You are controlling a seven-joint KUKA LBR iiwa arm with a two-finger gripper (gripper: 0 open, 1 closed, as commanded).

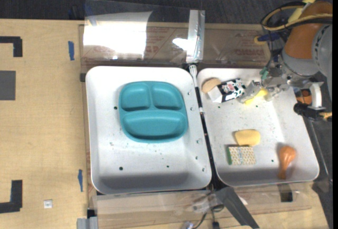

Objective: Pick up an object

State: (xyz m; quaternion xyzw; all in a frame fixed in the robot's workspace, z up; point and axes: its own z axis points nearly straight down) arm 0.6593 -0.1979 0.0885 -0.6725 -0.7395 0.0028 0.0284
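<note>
My gripper (pixel 268 86) hangs low over the back of the right bin (pixel 303 133), below the grey arm with its orange band (pixel 303 38). A small yellow object (pixel 255 95) lies right at the gripper's left side, partly covered by it. Whether they touch is unclear. To the left of it lie a black-and-white carton (pixel 230 89) and a tan rounded piece (pixel 211 84). Nearer the front sit a yellow bun-like piece (pixel 247 137), a speckled tan block with a green edge (pixel 241 155) and an orange drumstick-shaped toy (pixel 287 157).
The left bin (pixel 100 133) holds a teal divided plate (pixel 153 110). A clear plastic sheet (pixel 142 35) lies behind the bins. Cables (pixel 274 17) loop near the arm at the back right. Bare white floor shows mid right bin.
</note>
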